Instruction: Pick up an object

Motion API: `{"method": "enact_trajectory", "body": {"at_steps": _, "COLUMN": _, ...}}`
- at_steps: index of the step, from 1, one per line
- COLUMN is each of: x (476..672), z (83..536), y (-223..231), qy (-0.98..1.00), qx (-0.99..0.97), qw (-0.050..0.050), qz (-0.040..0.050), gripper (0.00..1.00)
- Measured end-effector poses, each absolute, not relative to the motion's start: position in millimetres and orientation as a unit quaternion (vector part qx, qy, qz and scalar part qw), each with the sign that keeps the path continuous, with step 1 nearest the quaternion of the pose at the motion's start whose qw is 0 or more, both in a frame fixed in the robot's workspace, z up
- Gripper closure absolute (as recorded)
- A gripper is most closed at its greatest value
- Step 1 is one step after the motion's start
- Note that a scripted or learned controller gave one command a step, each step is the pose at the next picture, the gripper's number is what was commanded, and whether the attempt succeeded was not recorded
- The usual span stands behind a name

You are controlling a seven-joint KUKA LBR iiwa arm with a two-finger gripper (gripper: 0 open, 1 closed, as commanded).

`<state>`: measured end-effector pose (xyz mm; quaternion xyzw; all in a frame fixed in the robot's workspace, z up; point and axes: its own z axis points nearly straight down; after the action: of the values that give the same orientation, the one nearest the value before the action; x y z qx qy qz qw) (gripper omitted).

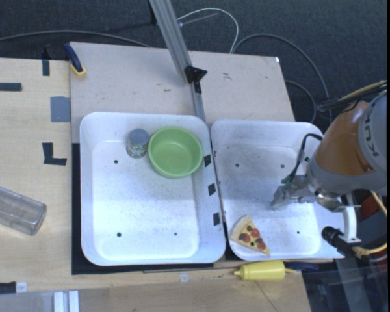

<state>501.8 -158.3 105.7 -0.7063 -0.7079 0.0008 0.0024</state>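
Note:
In the right bin (247,138), my gripper (281,197) hangs low over the floor near the middle, below the grey and orange wrist (341,151). A toy pizza slice (249,234) lies at the bin's front left corner, left of and below the gripper and apart from it. The left bin (143,233) holds a green bowl (175,151) at its back right, and a small grey can (137,142) stands beside the bowl. I see no object at the gripper's tip.
A yellow squeeze bottle (262,271) lies on the bench just past the right bin's front rim. A clear plastic cup (13,208) lies on the bench at far left. A grey metal pole (172,28) slants down to the bins' back edge.

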Motion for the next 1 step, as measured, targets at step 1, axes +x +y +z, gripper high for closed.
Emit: {"method": "enact_trajectory", "body": {"at_steps": 1, "x": 499.7, "z": 148.8, "y": -162.6, "qy": -0.707, "qx": -0.707, "qw": -0.001, "qz": -0.0004, "gripper": 1.0}}
